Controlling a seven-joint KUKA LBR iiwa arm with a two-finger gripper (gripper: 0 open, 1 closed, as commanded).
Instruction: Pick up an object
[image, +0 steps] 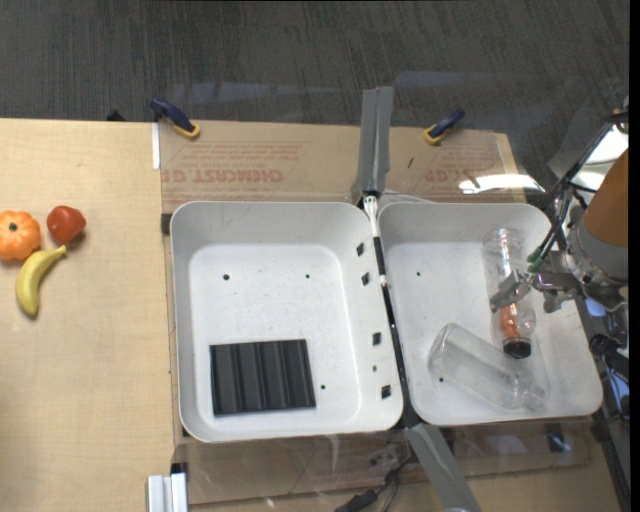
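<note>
Gripper (527, 290) reaches into the right bin (440, 400); whether it is parted or closed on anything cannot be told. Just below it lies a small bottle with orange contents (514, 325), and below-left a clear plastic cup (480, 368) on its side. Descending squarely over the bottle would likely serve best. Mirrored red lettering on the cardboard (235, 160) resembles "CHEMCREST"

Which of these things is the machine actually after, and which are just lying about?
For the job: the clear plastic cup, the clear bottle, the gripper.

Lying about: the black ridged tray, the banana, the orange, the red fruit, two clamps.
</note>
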